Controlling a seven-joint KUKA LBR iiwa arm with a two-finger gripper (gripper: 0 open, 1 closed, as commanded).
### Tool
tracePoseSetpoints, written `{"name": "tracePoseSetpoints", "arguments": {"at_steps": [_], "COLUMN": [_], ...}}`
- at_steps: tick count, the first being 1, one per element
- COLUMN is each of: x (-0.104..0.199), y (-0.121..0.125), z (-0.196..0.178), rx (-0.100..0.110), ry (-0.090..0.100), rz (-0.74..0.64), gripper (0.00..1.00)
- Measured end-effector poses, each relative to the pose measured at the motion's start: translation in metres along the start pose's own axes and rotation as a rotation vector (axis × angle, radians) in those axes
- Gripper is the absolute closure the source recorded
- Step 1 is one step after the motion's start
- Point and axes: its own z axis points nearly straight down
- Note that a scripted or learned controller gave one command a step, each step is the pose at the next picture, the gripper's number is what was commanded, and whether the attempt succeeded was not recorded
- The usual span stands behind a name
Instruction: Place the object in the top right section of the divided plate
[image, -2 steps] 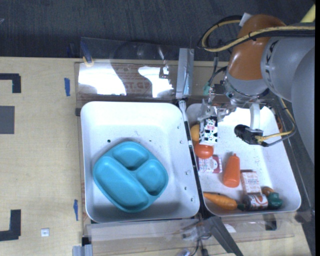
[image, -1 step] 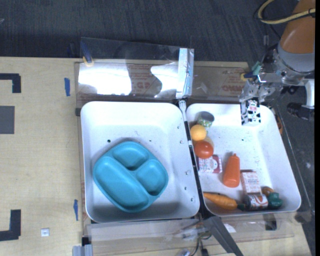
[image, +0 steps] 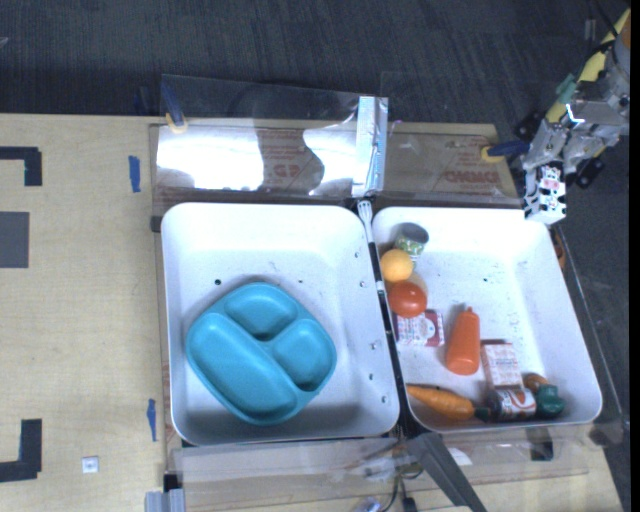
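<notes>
1. Dark grey floor surrounds a pale wooden bench (image: 70, 330), and from my remote seat I look down on it at a slant.
2. Two shallow white bins sit side by side on the bench: the left bin (image: 200, 240) and the right bin (image: 520, 260), their inner walls touching.
3. Inside the left bin lies a blue divided plate (image: 262, 350), turned at an angle, with one long section and two smaller ones. I see nothing lying in its sections.
4. The right bin holds the loose things. Near its back wall is a small round tin (image: 410, 239), with a yellow fruit (image: 396, 265) just in front of it and a red tomato (image: 407, 298) touching that.
5. Below the tomato lies a red-and-white packet (image: 420, 328). Beside it stands an orange bottle (image: 463, 341), then a small carton (image: 500, 364).
6. Along the front wall lie a carrot (image: 440, 401) and a can (image: 512, 403) on its side.
7. At the far right corner, beyond the bins, I see the gripper (image: 545, 190) hanging clear of everything; I cannot tell how it is set.
</notes>
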Motion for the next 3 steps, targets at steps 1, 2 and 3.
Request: {"name": "tracePoseSetpoints", "arguments": {"at_steps": [1,2,3], "x": [-0.048,-0.052,-0.05], "y": [0.002,0.003,0.005], "z": [-0.106,-0.105,-0.117], "rx": [0.001,0.004,-0.002], "ry": [-0.001,0.0,-0.004], "rz": [-0.111,-0.22,-0.223], "gripper": [1.0,1.0,1.0]}}
